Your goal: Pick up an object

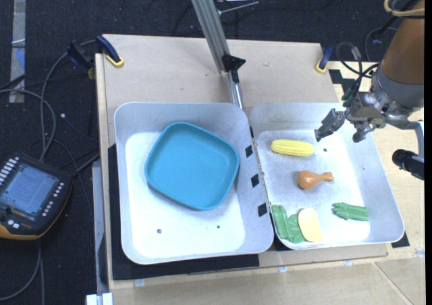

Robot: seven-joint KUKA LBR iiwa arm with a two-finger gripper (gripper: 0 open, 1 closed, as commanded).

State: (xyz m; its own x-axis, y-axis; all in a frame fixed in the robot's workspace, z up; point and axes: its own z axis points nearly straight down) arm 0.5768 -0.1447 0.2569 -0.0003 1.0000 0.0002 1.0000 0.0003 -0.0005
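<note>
My end effector (343,127) hangs open above the far part of the right bin (378,182), fingers spread with nothing between them. Just left of it and nearer lies a corn cob (292,148); nearer still a chicken drumstick (313,179). At the near edge sit green pea pods (287,223), a pale yellow slice (310,225) and another green vegetable (350,212). A blue plate (192,165) rests in the left bin (135,229).
</note>
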